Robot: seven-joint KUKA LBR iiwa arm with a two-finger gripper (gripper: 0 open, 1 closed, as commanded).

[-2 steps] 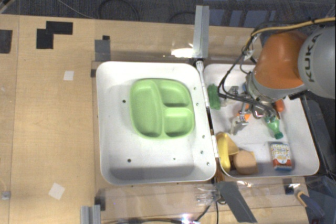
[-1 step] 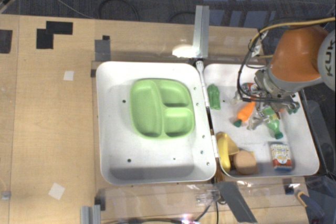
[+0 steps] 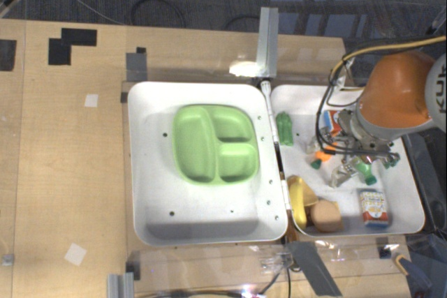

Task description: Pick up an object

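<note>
My gripper (image 3: 349, 169) hangs low inside the right bin (image 3: 412, 220), under my orange wrist band (image 3: 394, 91), and I cannot tell from this angle how it is set or whether anything sits in it. Small items crowd around it: an orange piece (image 3: 323, 156) and a green bit (image 3: 316, 165) at its nine o'clock, close by, and a green-and-white piece (image 3: 366, 172) just at its three o'clock. None of them is clearly in my grasp.

Going left to right, the left bin (image 3: 150, 220) holds a light green divided tray (image 3: 214, 143), with one long compartment on its left side and two smaller ones on its right; it lies flat, near the bin's middle.

In the right bin, a green bottle-like object (image 3: 284, 129) lies along the left wall, at about ten o'clock from my gripper and apart from it. A yellow banana (image 3: 299, 197) rests in the near left corner, at roughly seven o'clock from my gripper, and a tan rounded block (image 3: 326, 215) touches it on its right. A small carton (image 3: 374, 208) with a white, red and blue label lies at about five o'clock from my gripper, near the bin's front edge.
</note>
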